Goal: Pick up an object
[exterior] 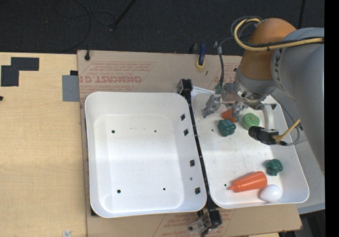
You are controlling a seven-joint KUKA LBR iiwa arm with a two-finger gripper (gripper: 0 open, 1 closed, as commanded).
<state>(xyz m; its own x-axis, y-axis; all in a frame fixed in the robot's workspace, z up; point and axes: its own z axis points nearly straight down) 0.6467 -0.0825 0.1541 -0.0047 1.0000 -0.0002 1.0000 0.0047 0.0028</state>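
Observation:
My gripper point(225, 107) hangs low over the back of the right bin point(296, 177), open, near the bin's left wall. A small red-orange piece point(228, 114) lies just under it, between the fingers, but it is not clamped. A dark teal lump point(226, 128) sits right in front of that piece. A green round object point(250, 120) lies beside it to the right. Toward the front of the bin are a second teal lump point(274, 166), an orange carrot-shaped toy point(248, 182) and a white egg point(270, 193).
The left bin point(100, 124) stands alongside, split from the right one by a black divider strip point(193, 146). The grey arm point(296, 71) comes in from the right above the right bin's back corner. Cardboard point(132, 74) lies under both bins.

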